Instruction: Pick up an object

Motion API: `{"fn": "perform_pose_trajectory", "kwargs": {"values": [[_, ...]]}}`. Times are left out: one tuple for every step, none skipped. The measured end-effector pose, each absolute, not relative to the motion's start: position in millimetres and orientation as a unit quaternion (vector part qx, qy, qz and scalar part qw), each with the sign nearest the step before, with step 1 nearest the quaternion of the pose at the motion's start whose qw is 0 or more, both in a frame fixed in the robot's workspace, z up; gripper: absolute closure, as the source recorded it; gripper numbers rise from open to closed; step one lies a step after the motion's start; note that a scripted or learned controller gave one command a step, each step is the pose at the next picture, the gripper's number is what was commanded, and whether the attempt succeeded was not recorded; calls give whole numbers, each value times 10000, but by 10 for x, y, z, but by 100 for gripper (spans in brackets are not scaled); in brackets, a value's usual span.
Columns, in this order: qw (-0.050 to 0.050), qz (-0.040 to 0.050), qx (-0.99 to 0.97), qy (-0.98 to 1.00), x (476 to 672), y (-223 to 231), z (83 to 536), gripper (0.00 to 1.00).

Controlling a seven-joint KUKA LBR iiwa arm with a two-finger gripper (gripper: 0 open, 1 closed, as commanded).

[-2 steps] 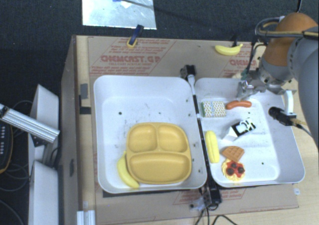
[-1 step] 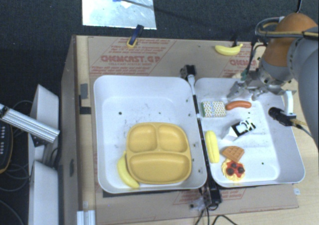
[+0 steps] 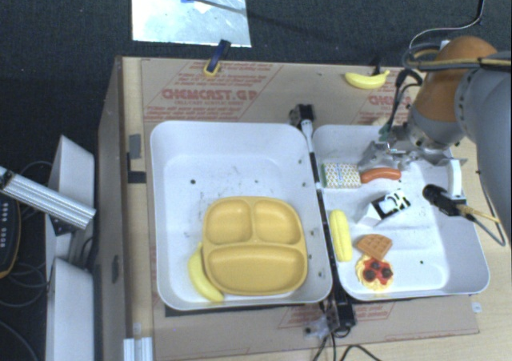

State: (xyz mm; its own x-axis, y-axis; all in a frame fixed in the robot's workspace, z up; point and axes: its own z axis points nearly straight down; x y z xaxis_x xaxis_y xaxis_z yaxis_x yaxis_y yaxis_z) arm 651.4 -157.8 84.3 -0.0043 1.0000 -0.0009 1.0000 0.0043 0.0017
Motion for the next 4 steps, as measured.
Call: {"fn": "perform_pose_trajectory", "kwargs": {"values": [[27,20,7053,7089,6060,-1184,2142,0],[5,-4,7067,7075,6142,-1691,1442,0],[2,2,7061,7081,6013,-1479,907,0],[28,7,7069,7074,6010,-1992,1583,0]]}}
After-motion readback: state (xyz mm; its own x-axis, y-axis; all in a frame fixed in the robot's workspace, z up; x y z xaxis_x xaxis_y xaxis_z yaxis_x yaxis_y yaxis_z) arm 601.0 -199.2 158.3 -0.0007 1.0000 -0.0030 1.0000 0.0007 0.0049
